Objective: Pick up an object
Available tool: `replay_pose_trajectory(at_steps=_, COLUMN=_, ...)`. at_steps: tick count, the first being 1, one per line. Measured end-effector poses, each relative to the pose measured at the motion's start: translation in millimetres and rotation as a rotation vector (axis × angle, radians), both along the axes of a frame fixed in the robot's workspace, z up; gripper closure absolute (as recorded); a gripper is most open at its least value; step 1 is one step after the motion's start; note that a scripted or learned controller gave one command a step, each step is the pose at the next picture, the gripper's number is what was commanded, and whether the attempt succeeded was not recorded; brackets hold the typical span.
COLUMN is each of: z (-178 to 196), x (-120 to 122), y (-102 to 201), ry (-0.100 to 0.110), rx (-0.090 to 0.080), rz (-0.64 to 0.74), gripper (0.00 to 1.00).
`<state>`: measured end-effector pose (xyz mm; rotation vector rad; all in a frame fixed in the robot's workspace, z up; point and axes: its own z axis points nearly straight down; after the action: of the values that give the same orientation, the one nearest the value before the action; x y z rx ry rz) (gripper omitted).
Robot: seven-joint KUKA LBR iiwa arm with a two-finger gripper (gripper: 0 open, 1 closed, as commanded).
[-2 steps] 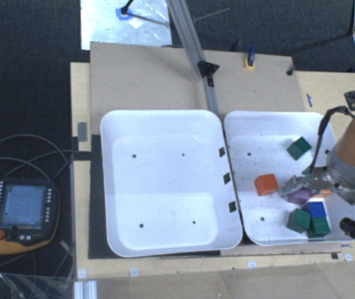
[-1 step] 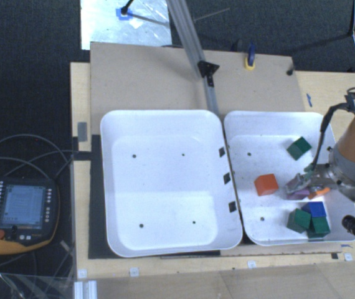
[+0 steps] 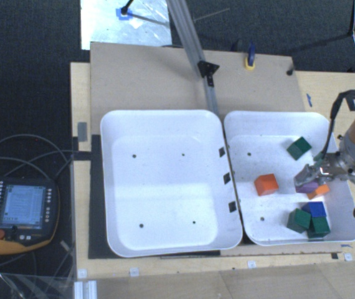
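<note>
Claw (image 3: 308,180) sits over the right bin (image 3: 271,126), cubes around it: one (image 3: 266,184) just left, another (image 3: 299,147) behind, a cluster (image 3: 309,218) in front. Left bin (image 3: 165,120) further left, pendant (image 3: 18,213) beyond on the surface (image 3: 165,67).

A robotics lab: a teach pendant (image 3: 18,215) with cables lies on dark carpet (image 3: 22,73) beside a tabletop (image 3: 165,73) bearing white bins (image 3: 118,126).
</note>
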<state>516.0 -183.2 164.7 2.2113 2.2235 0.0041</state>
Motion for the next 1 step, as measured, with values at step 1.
replay_pose_trajectory(at_steps=1, z=45.0, x=4.2, y=-5.7, ry=-0.001, rx=0.0, rz=-0.001, gripper=1.0)
